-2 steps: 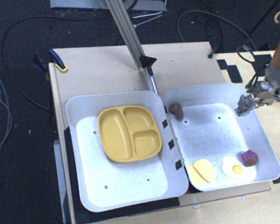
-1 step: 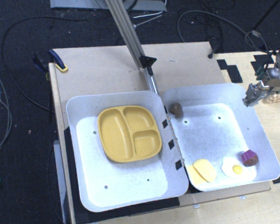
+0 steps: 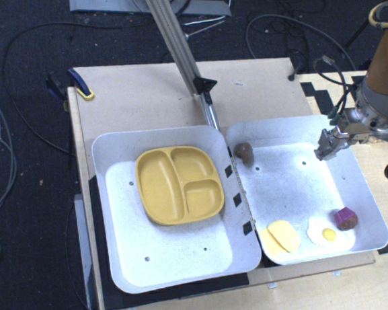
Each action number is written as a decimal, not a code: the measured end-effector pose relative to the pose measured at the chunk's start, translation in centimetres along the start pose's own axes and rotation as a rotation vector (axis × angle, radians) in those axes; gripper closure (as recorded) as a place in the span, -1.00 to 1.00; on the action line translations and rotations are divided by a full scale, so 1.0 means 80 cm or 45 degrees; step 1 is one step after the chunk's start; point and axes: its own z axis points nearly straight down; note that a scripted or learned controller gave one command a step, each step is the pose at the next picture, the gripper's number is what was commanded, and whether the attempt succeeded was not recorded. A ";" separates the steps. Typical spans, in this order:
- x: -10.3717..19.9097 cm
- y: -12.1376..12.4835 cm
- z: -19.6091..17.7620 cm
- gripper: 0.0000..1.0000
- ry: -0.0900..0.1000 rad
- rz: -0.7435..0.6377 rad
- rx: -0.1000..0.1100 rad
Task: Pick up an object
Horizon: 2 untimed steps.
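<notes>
1. The bench (image 3: 175, 98) is seen from one fixed camera set above it, angled downward.
2. Both white bins, the left bin (image 3: 122, 258) and the right bin (image 3: 298, 182), are taken in whole from a moderate distance.
3. The arm (image 3: 378, 94) is seen entering from the right edge.

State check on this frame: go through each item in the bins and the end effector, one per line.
Yellow divided plate: flat in left bin, upright.
Brown object: right bin, far-left corner.
Yellow piece: near edge, right bin.
Fried egg toy: beside it.
Purple object: near-right corner.
End effector: over right bin's far-right side.
</notes>
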 end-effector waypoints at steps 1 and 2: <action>0.070 -0.008 0.022 1.00 0.000 -0.001 0.000; 0.138 -0.006 0.040 1.00 0.000 -0.002 0.000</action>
